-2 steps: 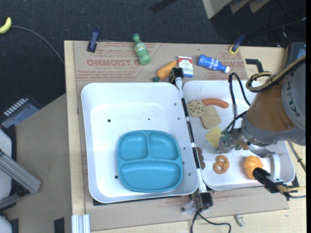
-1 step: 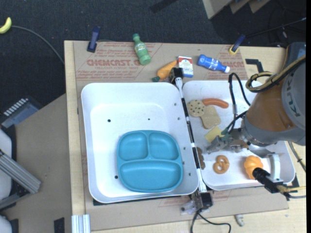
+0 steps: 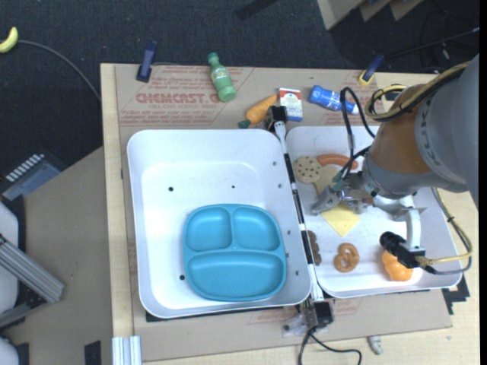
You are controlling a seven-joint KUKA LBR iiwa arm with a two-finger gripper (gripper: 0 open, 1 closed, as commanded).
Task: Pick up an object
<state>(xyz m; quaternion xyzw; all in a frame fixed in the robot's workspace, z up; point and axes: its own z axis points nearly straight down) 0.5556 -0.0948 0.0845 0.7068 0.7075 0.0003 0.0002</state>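
My gripper (image 3: 339, 201) hangs low over the middle of the right bin (image 3: 437, 280), its two metal fingers spread apart with nothing between them. Just under and in front of the fingertips lies a yellow cheese slice (image 3: 342, 220). A round brown cracker (image 3: 307, 167) and a reddish sausage (image 3: 332, 159) lie just behind the gripper. A pretzel (image 3: 347, 257) and an orange toy piece (image 3: 397, 269) rest near the bin's front edge. The grey arm with its orange band (image 3: 396, 147) covers the bin's right side.
The left bin (image 3: 152, 173) holds a blue divided plate (image 3: 233, 251). Behind the bins on the bench lie a green bottle (image 3: 222, 78), a carrot (image 3: 262, 109), a small carton (image 3: 290, 103), a blue can (image 3: 327, 97) and two blue clips (image 3: 146, 61). Cables loop near the arm.
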